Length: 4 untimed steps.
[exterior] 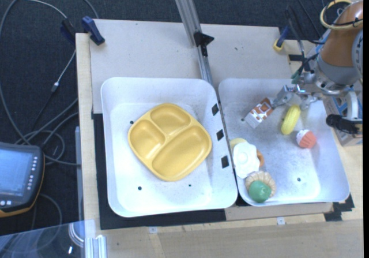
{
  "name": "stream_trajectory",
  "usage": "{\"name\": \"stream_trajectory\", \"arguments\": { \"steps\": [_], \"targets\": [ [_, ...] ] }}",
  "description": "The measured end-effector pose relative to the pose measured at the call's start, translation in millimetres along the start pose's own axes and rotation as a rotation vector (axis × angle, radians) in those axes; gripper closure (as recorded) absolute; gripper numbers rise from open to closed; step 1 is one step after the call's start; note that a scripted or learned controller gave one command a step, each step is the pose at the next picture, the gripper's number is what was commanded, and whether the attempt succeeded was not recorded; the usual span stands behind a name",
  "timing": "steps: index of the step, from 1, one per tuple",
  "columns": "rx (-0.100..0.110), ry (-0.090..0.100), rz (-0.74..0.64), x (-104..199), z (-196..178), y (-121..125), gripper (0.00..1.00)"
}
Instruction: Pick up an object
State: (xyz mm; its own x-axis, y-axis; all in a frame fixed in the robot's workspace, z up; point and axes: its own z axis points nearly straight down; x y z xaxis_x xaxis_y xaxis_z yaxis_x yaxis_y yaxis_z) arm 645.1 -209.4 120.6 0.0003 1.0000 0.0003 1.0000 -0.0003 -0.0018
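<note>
robotics lab | KUKA arm (340, 43) | teach pendant (18, 177) | floor cables (34, 49)

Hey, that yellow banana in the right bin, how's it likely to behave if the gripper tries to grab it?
The banana looks smooth and rounded, so it may slip or roll between fingers. It seems a light plastic toy, likely stiff rather than squashy. It lies close under the gripper, near the bin's far wall, so a nudge could slide it.

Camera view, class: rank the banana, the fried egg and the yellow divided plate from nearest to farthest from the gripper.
Gripper is at the right bin's far side.
1. Banana, just below the gripper.
2. Fried egg, by the right bin's left wall.
3. Yellow divided plate, in the left bin.
</note>
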Motion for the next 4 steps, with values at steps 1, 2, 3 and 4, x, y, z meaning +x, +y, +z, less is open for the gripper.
{"name": "stream_trajectory", "arguments": {
  "steps": [1,2,3,4],
  "targets": [
    [-0.006,-0.003,-0.002,0,-15,2,1.0],
    [-0.011,-0.003,-0.002,0,-81,6,1.0],
    [-0.005,-0.002,-0.002,0,-84,7,1.0],
    [0.001,0.002,-0.005,49,-80,-10,1.0]
  ]
}}
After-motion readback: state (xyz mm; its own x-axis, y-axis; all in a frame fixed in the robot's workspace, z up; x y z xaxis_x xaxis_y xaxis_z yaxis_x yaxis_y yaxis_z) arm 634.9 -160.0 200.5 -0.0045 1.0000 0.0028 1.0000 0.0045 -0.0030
